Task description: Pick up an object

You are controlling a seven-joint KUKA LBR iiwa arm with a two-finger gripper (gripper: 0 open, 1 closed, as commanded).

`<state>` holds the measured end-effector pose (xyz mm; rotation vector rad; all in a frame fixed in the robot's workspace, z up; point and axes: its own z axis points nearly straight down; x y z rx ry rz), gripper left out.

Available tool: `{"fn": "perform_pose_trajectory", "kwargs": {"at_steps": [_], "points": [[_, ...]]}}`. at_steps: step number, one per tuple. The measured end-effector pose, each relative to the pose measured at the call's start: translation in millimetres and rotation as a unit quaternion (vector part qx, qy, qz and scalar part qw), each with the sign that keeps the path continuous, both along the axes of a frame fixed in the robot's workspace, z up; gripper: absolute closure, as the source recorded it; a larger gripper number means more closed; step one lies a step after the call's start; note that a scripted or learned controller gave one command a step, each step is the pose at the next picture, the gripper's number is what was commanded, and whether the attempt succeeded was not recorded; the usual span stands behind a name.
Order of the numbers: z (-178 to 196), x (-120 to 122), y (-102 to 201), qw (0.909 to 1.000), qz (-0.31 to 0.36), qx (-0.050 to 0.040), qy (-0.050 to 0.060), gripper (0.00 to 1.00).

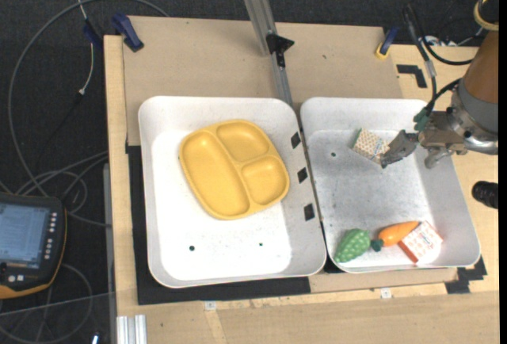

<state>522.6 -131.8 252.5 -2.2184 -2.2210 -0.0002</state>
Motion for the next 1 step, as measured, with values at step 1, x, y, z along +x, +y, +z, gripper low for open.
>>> {"fn": "perform_pose_trajectory", "kwargs": {"at_steps": [1], "points": [[0.0, 0.1, -0.1, 1.0000, 0.000, -0.0001, 0.000, 0.00]]}}
